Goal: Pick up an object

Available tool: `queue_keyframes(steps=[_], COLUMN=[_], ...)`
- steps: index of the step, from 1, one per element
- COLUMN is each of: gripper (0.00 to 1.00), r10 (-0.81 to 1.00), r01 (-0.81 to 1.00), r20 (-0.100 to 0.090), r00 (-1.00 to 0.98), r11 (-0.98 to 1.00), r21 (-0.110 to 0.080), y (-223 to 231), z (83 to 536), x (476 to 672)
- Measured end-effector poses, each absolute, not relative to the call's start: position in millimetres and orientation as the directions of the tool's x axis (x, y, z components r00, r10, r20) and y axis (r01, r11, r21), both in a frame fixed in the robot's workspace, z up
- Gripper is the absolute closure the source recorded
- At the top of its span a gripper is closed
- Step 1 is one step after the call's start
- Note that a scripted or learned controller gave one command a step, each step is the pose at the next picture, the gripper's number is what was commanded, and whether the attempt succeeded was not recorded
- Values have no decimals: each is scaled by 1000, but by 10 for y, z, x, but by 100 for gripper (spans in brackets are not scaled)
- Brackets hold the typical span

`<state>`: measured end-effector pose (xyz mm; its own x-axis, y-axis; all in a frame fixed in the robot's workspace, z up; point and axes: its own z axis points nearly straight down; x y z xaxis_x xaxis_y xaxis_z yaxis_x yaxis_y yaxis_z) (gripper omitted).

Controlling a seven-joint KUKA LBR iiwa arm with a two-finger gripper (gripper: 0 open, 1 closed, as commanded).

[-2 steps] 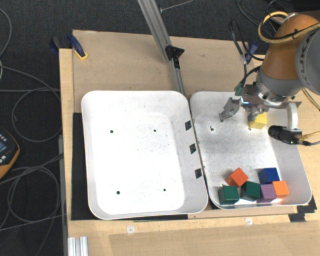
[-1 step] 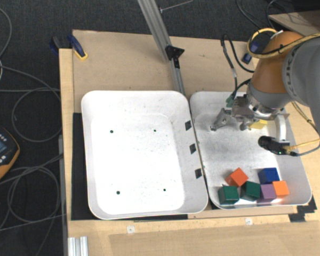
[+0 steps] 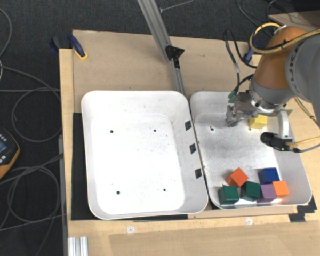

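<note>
With the gripper (image 3: 232,117) low at upper right, finger state impossible to tell, it risks closing on bare bin floor, since the yellow block (image 3: 257,122) sits just beside it.

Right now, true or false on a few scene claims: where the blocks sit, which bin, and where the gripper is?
1. The yellow block lies in the right bin. True.
2. The gripper hangs over the left bin. False: it is over the right bin's far end.
3. A cluster of blocks sits at the right bin's near edge. True.
4. The blue block lies in the left bin. False: it is in the cluster.
</note>
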<state>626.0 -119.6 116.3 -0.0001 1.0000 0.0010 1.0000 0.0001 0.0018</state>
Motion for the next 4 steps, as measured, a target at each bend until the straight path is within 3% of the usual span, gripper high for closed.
queue_keyframes(steps=[3,4], gripper=[100,100], r10=[1000,1000], r01=[1000,1000], r20=[-1,3], r00=[-1,-6], r11=[1,6], r21=[6,-2], y=[-1173,-609], z=[2681,2573], x=[6210,6157])
